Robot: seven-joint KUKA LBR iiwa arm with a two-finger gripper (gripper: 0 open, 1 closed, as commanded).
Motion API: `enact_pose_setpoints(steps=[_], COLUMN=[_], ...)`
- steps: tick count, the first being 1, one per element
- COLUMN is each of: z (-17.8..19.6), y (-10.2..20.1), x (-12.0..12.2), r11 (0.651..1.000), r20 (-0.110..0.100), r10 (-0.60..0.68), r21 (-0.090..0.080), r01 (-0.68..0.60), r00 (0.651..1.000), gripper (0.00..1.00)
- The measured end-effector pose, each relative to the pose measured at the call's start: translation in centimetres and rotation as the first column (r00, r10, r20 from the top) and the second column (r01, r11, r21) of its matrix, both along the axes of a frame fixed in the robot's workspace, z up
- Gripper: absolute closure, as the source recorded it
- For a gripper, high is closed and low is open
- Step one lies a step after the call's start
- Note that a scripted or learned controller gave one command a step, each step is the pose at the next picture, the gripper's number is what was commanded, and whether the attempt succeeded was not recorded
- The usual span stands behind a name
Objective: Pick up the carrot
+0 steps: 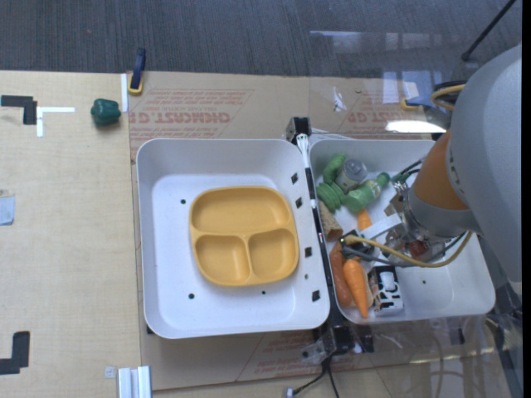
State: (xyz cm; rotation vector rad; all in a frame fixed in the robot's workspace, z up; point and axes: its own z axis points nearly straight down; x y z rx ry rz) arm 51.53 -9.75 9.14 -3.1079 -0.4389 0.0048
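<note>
Claw (404,243) of the grey arm (489,131) hangs low inside the right bin (452,293), partly masked by its own wrist and cables; whether it is released or clenched cannot be told. The carrot (355,285) lies just beside the claw, toward the view's lower left, lengthwise along the bin's left wall and not visibly touching the claw. A darker orange-red piece (338,277) lies against the carrot's far side. Above and left of the claw sit a small orange piece (363,220) and a cluster of green toy vegetables (342,186). Well to the claw's left, the left bin (166,247) holds a yellow divided plate (243,235). Far off to the upper left, a dark green thing (105,112) rests on the bench (58,247).
</note>
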Motion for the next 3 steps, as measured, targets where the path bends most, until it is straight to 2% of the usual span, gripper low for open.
enact_pose_setpoints(steps=[1,2,3], z=[-0.1,-0.1,0.7], y=[-0.1,0.0,-0.1], x=[8.7,1.7,1.8], r11=[0.998,0.999,0.999], r20=[-0.003,-0.004,-0.008], r10=[-0.069,0.042,0.043], r21=[-0.002,0.001,0.002], r01=[0.069,-0.042,-0.043], r00=[0.998,0.999,0.999], gripper=[0.00,0.00,1.00])
